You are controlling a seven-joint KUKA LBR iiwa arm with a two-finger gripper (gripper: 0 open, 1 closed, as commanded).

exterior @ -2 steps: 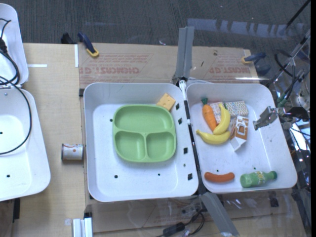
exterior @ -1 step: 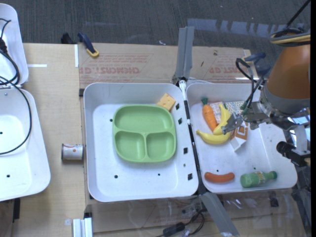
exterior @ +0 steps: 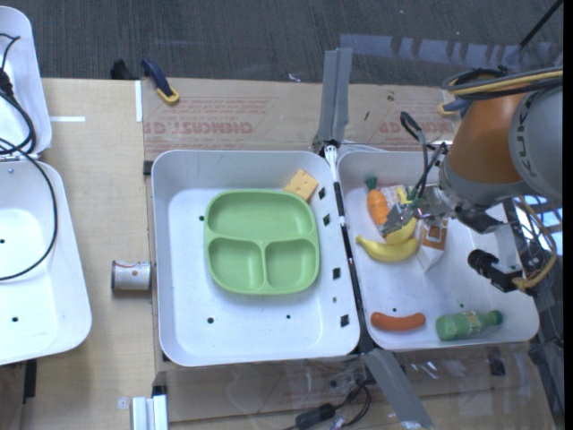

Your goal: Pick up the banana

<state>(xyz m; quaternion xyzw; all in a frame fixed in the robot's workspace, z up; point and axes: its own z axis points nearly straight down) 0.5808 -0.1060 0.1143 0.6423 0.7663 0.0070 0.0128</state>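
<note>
Jaws (exterior: 400, 226) over banana (exterior: 390, 247) | long axis left-right, ends upturned

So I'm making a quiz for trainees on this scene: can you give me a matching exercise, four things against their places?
Things:
1. plate
2. sausage
3. bottle
4. banana

Places:
A. right bin, front right corner
B. left bin, middle
C. right bin, under the tool
D. right bin, front, left of the bottle

Pairs: 1-B, 2-D, 3-A, 4-C
</note>
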